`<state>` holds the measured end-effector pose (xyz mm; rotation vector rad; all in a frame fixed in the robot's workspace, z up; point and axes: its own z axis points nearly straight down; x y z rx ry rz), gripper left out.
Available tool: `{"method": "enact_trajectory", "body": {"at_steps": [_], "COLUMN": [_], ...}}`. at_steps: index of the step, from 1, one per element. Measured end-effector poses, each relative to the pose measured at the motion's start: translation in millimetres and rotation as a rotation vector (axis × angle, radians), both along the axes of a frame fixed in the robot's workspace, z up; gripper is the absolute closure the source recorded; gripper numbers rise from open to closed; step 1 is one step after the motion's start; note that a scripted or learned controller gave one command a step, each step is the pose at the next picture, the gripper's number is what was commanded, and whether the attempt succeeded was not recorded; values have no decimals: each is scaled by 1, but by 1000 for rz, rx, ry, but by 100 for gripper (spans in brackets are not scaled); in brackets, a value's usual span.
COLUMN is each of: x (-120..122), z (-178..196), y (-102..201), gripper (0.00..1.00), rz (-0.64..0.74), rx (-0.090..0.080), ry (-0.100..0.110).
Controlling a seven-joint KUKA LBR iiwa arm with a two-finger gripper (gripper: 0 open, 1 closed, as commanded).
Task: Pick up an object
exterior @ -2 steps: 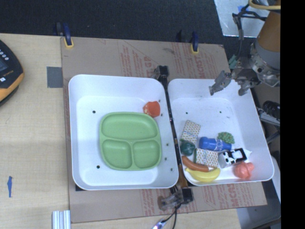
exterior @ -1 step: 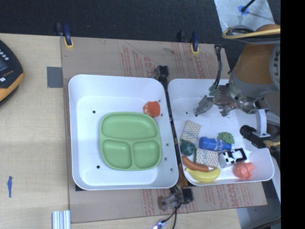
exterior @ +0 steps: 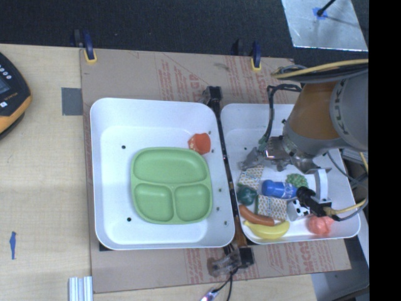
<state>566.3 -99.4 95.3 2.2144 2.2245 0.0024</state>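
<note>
The pincer (exterior: 270, 153) sits low in the right bin (exterior: 250, 121), above a patterned cloth (exterior: 250, 177); whether it is wide or narrow, I cannot tell. Just beyond lies a blue block (exterior: 274, 189), long axis left-right. Nearer the front rim, a sausage (exterior: 255, 216) and banana (exterior: 269, 230) (both smooth, curved) crowd together. The left bin (exterior: 109, 127) holds a green divided plate (exterior: 171, 184) and an orange ball (exterior: 200, 143).

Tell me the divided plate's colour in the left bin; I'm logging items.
Light green, seen plainly in the camera view: the divided plate lies in the left bin.
</note>
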Motion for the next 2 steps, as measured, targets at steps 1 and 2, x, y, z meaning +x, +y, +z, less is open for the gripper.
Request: {"method": "enact_trajectory", "body": {"at_steps": [1, 2], "x": [46, 19], "z": [1, 1], "y": [-29, -13], "gripper": [0, 0], "rz": [0, -2], "rx": [1, -2], "ry": [-3, -5]}}
